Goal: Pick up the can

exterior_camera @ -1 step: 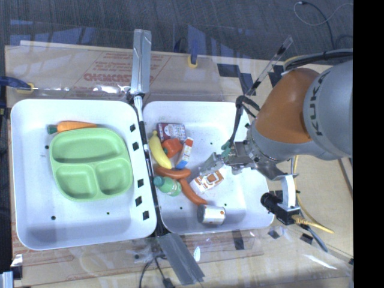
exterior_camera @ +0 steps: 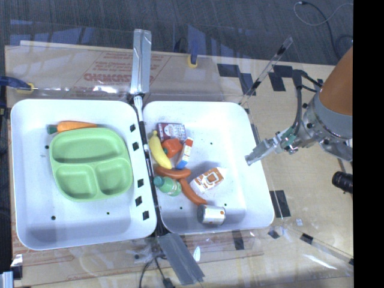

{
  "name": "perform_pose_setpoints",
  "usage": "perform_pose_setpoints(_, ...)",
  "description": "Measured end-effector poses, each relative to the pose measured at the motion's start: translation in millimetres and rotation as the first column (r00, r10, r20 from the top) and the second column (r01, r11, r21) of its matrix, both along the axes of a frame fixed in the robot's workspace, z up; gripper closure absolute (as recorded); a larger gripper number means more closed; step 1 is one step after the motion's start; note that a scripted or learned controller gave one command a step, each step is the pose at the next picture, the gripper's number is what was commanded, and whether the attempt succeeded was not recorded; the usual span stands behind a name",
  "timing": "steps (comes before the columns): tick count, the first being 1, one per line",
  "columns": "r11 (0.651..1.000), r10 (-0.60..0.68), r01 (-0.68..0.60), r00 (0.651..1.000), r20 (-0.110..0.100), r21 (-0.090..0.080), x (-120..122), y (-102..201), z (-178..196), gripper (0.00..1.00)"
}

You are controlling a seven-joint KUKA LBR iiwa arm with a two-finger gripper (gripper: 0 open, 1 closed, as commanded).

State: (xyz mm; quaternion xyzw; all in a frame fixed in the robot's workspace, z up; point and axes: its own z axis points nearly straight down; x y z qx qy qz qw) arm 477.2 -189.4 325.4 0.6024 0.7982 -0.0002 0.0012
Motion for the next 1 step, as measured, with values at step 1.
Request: perform_pose_setpoints(1,0.87,0.493,-0.493,0.87,-0.003,0.003,-0.5,-21.2,-111.7,0.0)
